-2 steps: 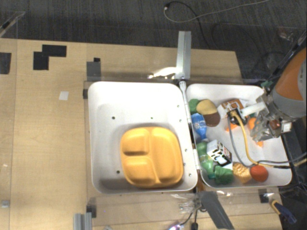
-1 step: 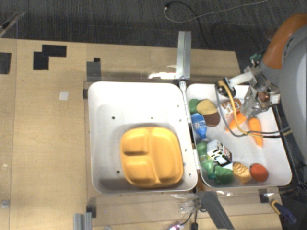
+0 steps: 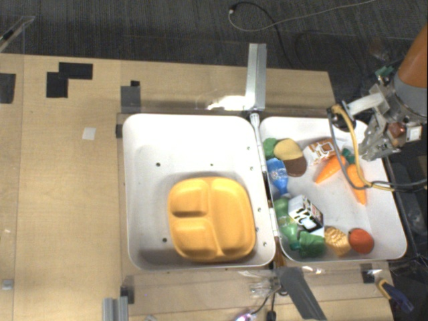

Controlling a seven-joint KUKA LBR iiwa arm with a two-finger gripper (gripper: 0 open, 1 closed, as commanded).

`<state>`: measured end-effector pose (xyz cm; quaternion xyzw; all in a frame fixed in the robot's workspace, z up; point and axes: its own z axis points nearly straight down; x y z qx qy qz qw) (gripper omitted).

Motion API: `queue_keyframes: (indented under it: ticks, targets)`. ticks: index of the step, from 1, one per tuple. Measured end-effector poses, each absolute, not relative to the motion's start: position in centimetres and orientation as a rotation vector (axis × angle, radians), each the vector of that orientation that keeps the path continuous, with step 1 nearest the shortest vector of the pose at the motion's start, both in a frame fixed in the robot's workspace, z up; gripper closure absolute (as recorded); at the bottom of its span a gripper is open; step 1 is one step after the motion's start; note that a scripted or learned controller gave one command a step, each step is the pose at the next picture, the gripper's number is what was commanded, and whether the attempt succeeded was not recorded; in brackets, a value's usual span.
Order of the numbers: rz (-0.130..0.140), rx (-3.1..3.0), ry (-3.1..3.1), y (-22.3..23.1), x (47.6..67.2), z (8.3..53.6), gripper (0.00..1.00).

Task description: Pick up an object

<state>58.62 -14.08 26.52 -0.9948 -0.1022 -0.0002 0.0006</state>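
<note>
The right bin (image 3: 381, 209) holds several toy foods. A tan and brown potato-like piece (image 3: 289, 156) lies by a blue can (image 3: 277, 172) and a green piece (image 3: 269, 145) along the left wall. A small orange and white carton (image 3: 322, 150) and two carrots (image 3: 328, 170) (image 3: 357, 181) lie near the top. A black and white carton (image 3: 306, 214), green vegetables (image 3: 297, 238), a golden pastry (image 3: 336, 239) and a red tomato (image 3: 361, 240) sit at the front. My gripper (image 3: 374, 144) hangs over the bin's upper right corner, just right of the carrots, with nothing seen in it.
The left bin (image 3: 154, 146) holds a yellow divided tray (image 3: 210, 217) at its front right. A metal divider post (image 3: 257, 72) stands between the bins at the back. A yellow cable (image 3: 342, 127) loops from the wrist over the right bin.
</note>
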Motion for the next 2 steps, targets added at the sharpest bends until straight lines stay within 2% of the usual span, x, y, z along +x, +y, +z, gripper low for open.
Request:
queue_keyframes:
  ticks: [1, 2]
  targets:
    - [0.003, -3.122, -0.338, -9.9, 64.5, 21.1, 1.00]
    - [-0.001, -3.111, -0.431, -13.3, 59.1, 29.2, 1.00]
